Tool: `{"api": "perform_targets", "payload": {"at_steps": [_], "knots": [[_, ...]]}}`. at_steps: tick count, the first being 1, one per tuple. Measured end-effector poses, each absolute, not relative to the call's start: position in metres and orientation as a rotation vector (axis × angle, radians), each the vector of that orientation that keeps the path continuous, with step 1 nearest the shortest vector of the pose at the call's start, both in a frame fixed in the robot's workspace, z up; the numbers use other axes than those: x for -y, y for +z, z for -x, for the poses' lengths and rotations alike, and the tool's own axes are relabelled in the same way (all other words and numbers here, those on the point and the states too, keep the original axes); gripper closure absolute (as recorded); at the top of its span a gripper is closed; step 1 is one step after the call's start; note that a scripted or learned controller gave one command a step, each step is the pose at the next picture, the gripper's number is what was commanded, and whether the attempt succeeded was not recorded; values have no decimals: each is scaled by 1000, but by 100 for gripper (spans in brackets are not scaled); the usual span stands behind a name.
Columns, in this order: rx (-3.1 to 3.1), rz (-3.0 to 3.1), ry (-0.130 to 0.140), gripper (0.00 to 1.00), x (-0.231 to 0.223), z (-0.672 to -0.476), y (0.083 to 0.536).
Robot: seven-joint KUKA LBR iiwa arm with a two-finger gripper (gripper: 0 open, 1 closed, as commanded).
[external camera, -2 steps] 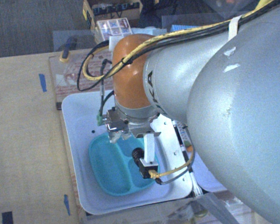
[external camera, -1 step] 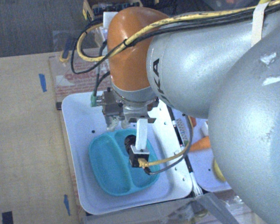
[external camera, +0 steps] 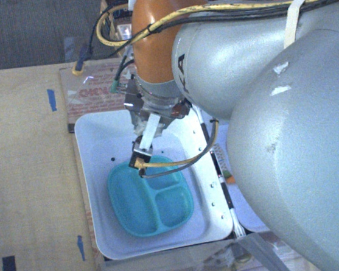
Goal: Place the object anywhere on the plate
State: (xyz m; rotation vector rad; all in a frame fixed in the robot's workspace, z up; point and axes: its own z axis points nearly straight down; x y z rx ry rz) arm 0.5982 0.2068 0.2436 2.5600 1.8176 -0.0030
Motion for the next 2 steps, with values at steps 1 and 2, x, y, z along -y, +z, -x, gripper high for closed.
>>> {"api": "perform_targets", "payload": {"at_steps": [1, 2], "knots": [[-2059, -2375, -9, 100, -211, -514, 210], [-2078, -2358, -9, 100, -154, -539, 198]]}}
